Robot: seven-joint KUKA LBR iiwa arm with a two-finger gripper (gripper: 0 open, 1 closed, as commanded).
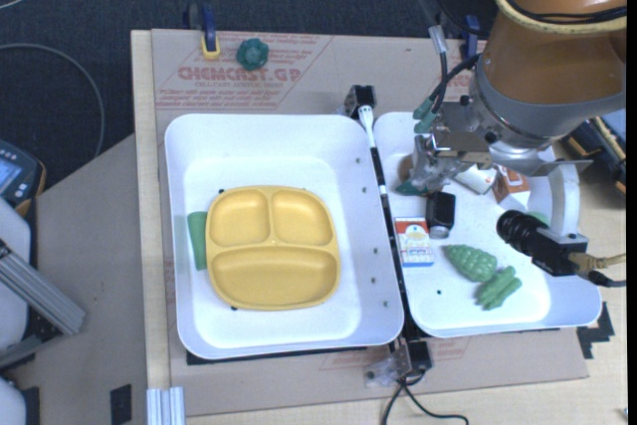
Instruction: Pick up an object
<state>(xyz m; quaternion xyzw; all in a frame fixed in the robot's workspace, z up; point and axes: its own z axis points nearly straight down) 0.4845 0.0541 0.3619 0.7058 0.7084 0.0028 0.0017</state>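
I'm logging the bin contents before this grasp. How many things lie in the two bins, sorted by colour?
Yellow: 1, the divided plate
Green: 3, a flat piece beside the plate, a bumpy one, a leafy one
Black: 1, a small block
Red, white and blue: 1, a small box
Total: 6; anything under the gripper is too hidden to count.

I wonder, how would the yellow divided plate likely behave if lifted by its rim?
The yellow divided plate looks like moulded plastic, so probably stiff and light for its size. Its glossy rounded rim may slip. Lying flat and wide in the left bin, it should not roll, but would likely tilt if lifted by one edge.
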